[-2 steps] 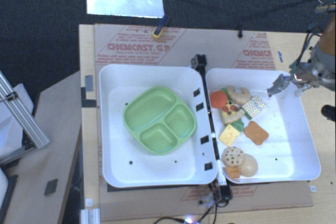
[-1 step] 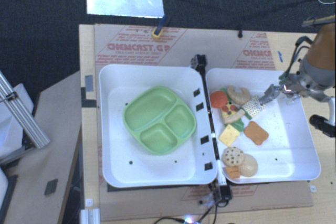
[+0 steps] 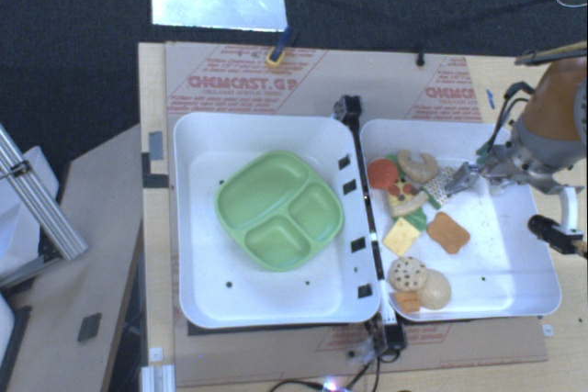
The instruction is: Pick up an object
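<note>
In the right bin (image 3: 514, 285) lies a cluster of toy food: a red tomato (image 3: 383, 173), a tan pretzel-like piece (image 3: 419, 166), a pizza slice (image 3: 405, 196), a yellow cheese wedge (image 3: 401, 236), an orange toast piece (image 3: 447, 232), a chocolate-chip cookie (image 3: 405, 273) and a pale bun (image 3: 435, 290). My gripper (image 3: 445, 184) reaches in from the right, its tip low beside the pretzel piece and pizza slice. Nothing shows between its fingers.
The left bin (image 3: 197, 289) holds a green divided plate (image 3: 279, 210). A black-clipped divider (image 3: 358, 197) runs between the bins. A small orange piece (image 3: 407, 300) sits near the right bin's front wall. The right half of the right bin is bare.
</note>
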`<state>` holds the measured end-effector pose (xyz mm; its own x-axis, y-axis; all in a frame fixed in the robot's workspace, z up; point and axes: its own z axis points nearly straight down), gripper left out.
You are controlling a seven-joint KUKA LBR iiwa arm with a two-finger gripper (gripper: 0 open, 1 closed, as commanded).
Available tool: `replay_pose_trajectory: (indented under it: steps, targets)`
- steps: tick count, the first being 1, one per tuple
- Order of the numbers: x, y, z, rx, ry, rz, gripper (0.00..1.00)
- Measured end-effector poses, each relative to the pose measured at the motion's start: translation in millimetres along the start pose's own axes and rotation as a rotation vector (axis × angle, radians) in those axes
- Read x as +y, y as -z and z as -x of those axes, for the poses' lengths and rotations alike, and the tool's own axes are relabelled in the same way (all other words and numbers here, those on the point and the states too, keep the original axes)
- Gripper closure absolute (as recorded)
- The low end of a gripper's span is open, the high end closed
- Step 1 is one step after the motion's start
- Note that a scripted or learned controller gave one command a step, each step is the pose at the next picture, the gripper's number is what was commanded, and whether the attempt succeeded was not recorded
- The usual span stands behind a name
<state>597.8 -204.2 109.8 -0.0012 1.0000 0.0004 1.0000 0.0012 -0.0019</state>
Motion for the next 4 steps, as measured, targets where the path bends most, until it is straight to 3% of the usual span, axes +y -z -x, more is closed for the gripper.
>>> replay_pose_trajectory:
  steps: [1, 2, 4]
  targets:
    - [2.6, -21.7, -0.5, 0.001, 0.001, 0.005, 0.00]
    - [5.7, -7.6, -0.8, 0.001, 0.002, 0.015, 1.00]
    - [20.7, 96.3, -14.0, -0.002, 0.005, 0.009, 1.00]
